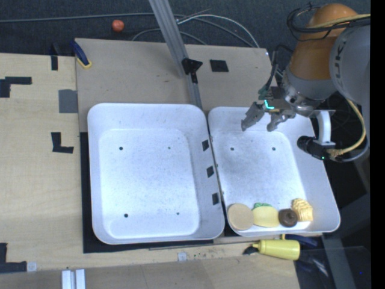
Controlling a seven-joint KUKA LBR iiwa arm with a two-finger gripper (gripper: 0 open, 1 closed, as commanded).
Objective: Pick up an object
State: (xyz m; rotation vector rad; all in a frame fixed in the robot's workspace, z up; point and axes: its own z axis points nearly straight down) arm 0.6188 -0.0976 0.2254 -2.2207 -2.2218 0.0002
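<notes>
My gripper (262,121) hangs over the far end of the right bin (258,161), its two fingers spread apart and open with nothing between them. Along the near edge of that bin lie a tan round disc (240,217), a pale yellow piece (265,216) with a green bit (261,206) behind it, a dark brown ring (288,218) and a yellow ridged piece (302,209). These objects are well clear of the gripper, toward the front of the bin.
The left bin (147,170) sits beside the right one. A yellow bottle-like item (278,248) lies on the bench just outside the right bin's near edge. A slanted metal pole (174,41) rises behind the bins. A small red ball (118,24) rests far back.
</notes>
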